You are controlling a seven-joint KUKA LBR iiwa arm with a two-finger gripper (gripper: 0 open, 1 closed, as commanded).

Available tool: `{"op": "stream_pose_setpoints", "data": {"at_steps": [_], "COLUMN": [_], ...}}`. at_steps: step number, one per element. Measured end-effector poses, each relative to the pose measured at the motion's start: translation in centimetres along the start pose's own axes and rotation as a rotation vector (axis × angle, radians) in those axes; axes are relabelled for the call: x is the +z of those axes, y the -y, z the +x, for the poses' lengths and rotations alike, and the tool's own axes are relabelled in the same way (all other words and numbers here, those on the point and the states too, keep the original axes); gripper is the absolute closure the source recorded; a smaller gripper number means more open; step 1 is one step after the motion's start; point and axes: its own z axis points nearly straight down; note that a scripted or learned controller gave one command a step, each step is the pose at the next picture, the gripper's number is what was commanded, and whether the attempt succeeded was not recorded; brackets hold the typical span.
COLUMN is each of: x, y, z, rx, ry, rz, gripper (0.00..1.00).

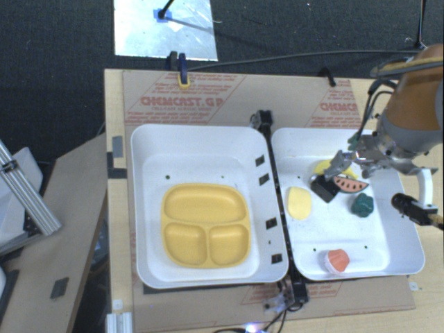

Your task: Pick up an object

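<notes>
My gripper [327,183] hangs low in the right bin [388,255], its dark tip just left of a watermelon slice toy [348,183]. A bright yellow piece [322,167] shows partly behind the gripper. To the left of the tip lies a pale yellow oval [300,203]. A dark green lump [361,205] sits just below and right of the watermelon slice. An orange-red object [338,260] rests near the bin's front wall. I see nothing held by the gripper.
The left bin [149,186] holds a yellow divided plate [206,224]. A black divider strip [274,200] runs between the bins. The grey and orange arm [413,116] covers the right bin's far right corner. A black bracket [416,210] juts over its right rim.
</notes>
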Motion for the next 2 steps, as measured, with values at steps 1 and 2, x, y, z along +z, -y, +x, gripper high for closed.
{"op": "stream_pose_setpoints", "data": {"at_steps": [1,2], "x": [-0.8,5.2], "y": [-0.3,-0.7], "z": [0.0,-0.5], "rx": [-0.003,-0.001], "ry": [0.002,0.002], "rz": [-0.013,-0.012], "gripper": [0.00,0.00]}}
